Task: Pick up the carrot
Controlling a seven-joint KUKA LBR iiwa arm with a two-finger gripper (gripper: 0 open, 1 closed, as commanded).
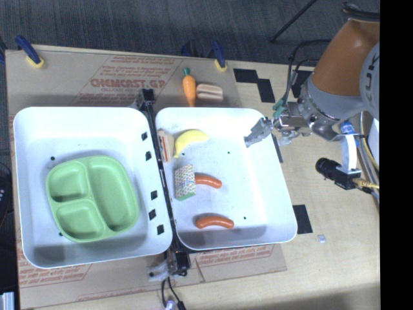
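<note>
The carrot [188, 88], orange with a green top, lies on the cardboard just beyond the far rim of the right bin [284, 205], outside both bins. My gripper [257, 134] hangs over the right bin's far right corner, well to the right of the carrot and nearer the camera. Nothing shows in the gripper. The grey arm with its orange band [342, 57] comes in from the right.
A tan layered block [210, 93] lies touching the carrot's right side. The right bin holds a banana [190, 138], a sandwich slice [166, 144], a small patterned box [184, 181] and two sausages [208, 181] [214, 222]. A green divided plate [92, 197] sits in the left bin [26, 173].
</note>
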